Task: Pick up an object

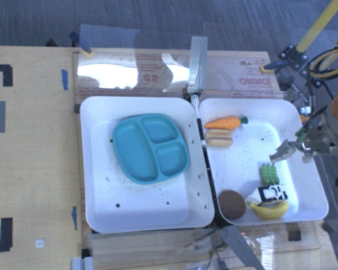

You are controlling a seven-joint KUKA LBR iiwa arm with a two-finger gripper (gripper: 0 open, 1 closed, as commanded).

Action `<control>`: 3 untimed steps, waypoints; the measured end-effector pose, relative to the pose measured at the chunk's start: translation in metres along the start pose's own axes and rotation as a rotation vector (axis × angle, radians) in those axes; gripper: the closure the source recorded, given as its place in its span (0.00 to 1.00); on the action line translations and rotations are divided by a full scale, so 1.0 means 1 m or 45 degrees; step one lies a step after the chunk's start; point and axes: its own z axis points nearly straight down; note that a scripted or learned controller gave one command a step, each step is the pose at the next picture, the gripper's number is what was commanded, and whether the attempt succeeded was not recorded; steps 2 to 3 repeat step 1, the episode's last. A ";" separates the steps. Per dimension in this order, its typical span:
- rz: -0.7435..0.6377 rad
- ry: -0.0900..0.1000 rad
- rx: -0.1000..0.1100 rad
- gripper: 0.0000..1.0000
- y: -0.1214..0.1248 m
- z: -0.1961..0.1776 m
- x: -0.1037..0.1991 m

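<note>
The right bin (245, 108) holds an orange carrot (223, 123) and a tan hot-dog bun (218, 139) at its far left. A green ridged piece (268, 174), a black-and-white item (272, 194), a yellow banana (270, 209) and a brown round object (232, 203) lie near its front. My gripper (293, 153) hangs over the right side of this bin, just above and right of the green piece. It is open, with nothing between its fingers.
The left bin (96, 151) carries a blue divided plate (151, 147). A raised divider (201, 145) separates the two bins. Cables and a yellow bar (321, 21) stand at the far right, behind the arm.
</note>
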 end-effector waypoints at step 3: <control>-0.147 -0.005 -0.013 0.00 0.031 0.121 -0.003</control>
